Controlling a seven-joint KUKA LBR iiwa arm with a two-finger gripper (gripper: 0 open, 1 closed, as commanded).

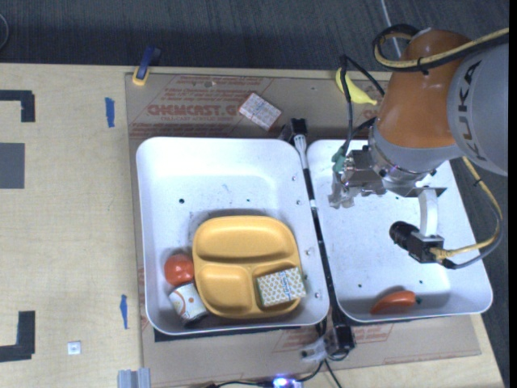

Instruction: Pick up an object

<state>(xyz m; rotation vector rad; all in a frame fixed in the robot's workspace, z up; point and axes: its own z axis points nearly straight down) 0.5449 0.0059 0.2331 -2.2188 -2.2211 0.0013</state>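
Orange-red and smooth, a small pepper-shaped object (393, 301) lies at the near edge of the right bin (460, 241), close against the front wall. Its long axis runs roughly left to right along that wall, tilted slightly, with the fatter end toward the left and a darker tip toward the right.

In the left bin (161, 184), the near half holds a yellow divided tray (242, 261) with three compartments. A patterned box (280, 288), pale with a fine teal print, sits in the tray's near right compartment; its print is too small to read. Just left of the tray, a red ball-like object (178, 268) and a small white can with an orange mark (186, 301) rest on the bin floor, touching or nearly touching the tray's rim.

Farther in, the gripper (342, 197) hangs over the far left part of the right bin, well apart from the orange-red object. Nothing lies between its fingers; I cannot tell how wide they stand. Above it the arm's orange band (420, 95) rises to the grey casing (489, 111), where the letters "KU" can be read.

Beyond the bins, the cardboard sheet (202, 107) carries faded red lettering that cannot be made out, and a small checked card (259, 110) lies on it.
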